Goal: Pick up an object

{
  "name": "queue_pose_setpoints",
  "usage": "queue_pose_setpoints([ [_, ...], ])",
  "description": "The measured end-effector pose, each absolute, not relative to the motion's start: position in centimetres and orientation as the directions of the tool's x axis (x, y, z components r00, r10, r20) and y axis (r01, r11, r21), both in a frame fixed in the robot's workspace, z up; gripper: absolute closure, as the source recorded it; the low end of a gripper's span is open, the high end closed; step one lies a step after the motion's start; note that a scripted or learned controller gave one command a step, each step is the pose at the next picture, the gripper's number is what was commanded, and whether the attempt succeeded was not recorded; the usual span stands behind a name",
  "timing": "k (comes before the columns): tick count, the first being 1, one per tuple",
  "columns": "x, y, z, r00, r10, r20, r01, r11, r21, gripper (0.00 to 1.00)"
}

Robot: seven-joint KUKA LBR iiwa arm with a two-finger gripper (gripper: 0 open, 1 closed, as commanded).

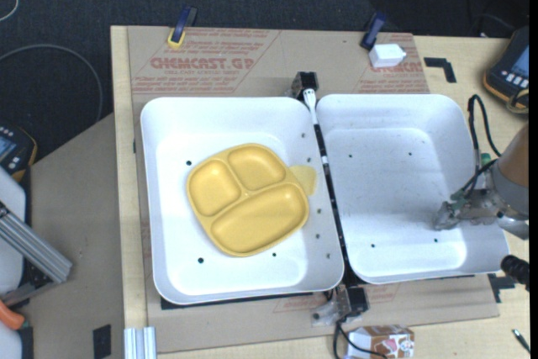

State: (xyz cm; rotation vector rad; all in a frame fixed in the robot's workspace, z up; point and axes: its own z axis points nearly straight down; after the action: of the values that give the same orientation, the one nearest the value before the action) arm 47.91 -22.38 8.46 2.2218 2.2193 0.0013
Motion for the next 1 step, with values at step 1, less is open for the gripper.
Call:
queue_pose_setpoints([
  [1, 47.91, -22.38, 8.46, 0.001, 1.000, 0.000, 1.000, -0.001, 0.002, 1.00],
])
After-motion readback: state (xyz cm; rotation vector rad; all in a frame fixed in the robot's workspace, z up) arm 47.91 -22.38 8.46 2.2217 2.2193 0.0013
